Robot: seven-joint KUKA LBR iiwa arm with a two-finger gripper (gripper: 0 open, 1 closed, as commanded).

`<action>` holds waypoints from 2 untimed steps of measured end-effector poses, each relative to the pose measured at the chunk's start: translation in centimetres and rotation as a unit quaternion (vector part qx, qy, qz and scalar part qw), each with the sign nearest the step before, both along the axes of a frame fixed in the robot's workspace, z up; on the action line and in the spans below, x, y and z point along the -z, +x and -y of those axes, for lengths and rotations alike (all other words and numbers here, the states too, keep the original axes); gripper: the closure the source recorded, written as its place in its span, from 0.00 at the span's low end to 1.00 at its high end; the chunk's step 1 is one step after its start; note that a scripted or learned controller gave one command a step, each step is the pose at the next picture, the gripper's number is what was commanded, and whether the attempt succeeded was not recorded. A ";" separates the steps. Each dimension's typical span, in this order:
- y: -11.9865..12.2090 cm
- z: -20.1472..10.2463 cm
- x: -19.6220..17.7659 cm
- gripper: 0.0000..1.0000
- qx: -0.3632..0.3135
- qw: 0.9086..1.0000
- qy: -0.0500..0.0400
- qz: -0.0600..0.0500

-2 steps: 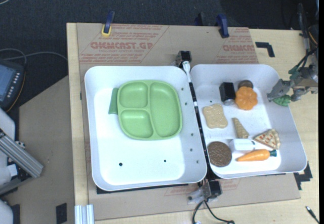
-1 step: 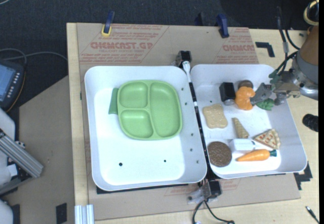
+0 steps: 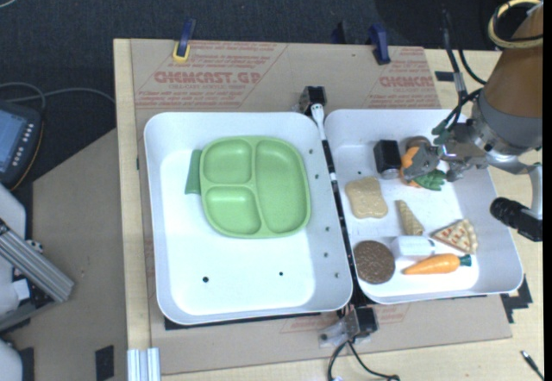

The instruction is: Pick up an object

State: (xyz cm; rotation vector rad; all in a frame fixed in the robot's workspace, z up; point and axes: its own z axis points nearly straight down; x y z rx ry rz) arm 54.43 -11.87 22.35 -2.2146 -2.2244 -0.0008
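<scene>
The right bin [image 3: 496, 280] holds several toy foods. My gripper [image 3: 424, 165] is low in the upper middle of that bin, right over a small orange piece with green leaves [image 3: 430, 182], which it partly hides. A black block [image 3: 386, 156] lies just left of the gripper. Below it lie a tan bread slice [image 3: 366, 197], a small tan wedge [image 3: 410, 218], a pizza slice [image 3: 456, 236], a white piece [image 3: 413, 245], an orange carrot [image 3: 431, 265] and a brown round patty [image 3: 374, 260].
The left bin [image 3: 172, 276] carries a green divided plate [image 3: 254, 186] in its upper half. The arm [image 3: 517, 86] comes in over the right bin's far right corner. A black part of the arm [image 3: 516, 216] juts over that bin's right rim.
</scene>
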 end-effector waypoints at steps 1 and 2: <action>-2.3 -5.7 -0.8 1.00 -0.001 1.000 0.001 0.000; -2.1 -6.4 0.8 1.00 0.002 1.000 -0.001 -0.001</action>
